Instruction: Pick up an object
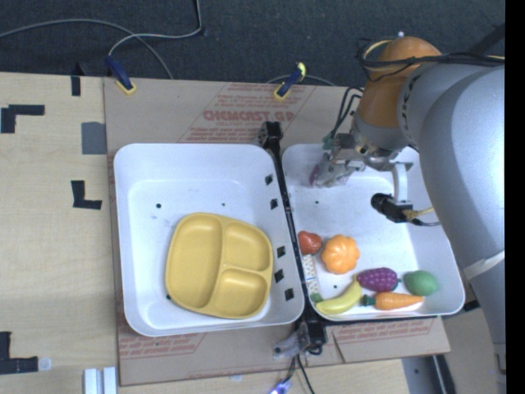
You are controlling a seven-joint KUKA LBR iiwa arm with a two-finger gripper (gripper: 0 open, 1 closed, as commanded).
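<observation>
End effector over the right white bin's far end.
Whether it is open or closed, I cannot tell; the plastic toy fruits, among them an orange pumpkin, lie well apart at the near end.

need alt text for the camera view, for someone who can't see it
A grey robot arm reaches from the right, its gripper over the far end of the right white bin; toy food is clustered at that bin's near end. The left white bin holds a yellow divided plate.
</observation>
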